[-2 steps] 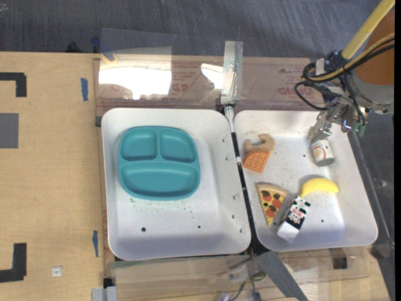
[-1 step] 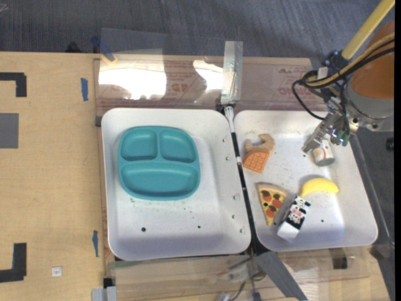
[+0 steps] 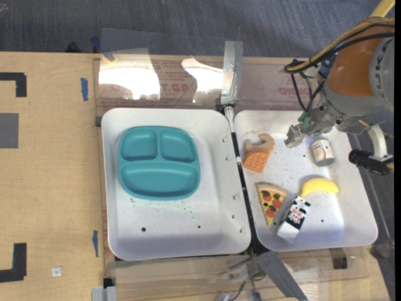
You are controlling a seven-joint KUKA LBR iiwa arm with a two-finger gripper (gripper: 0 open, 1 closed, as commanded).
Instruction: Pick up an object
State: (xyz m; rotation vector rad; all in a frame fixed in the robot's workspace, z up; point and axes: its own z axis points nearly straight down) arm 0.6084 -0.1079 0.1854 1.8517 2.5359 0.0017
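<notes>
- One two-finger pincer [image 3: 296, 135] hangs over the back of the right shallow white plastic bin [image 3: 357, 227], on the grey arm [image 3: 357, 74] with its orange band entering from the right; whether it is wide or narrow cannot be told.
- Nothing is visibly held by the pincer.
- Just right of the pincer, a small white cylindrical can with a red label [image 3: 322, 152] lies tilted on the bin floor.
- Left of the pincer sits a tan toy piece [image 3: 259, 143], touching an orange waffle-patterned square [image 3: 255, 161] in front of it.
- Nearer the front lie a yellow curved banana-shaped toy [image 3: 320, 186], a triangular pizza slice toy [image 3: 271, 202] and a white carton with black patches [image 3: 294, 217], the carton just beside the slice.
- Across the divider, the left shallow white bin [image 3: 119, 231] holds a teal three-compartment plastic plate [image 3: 159, 162].
</notes>
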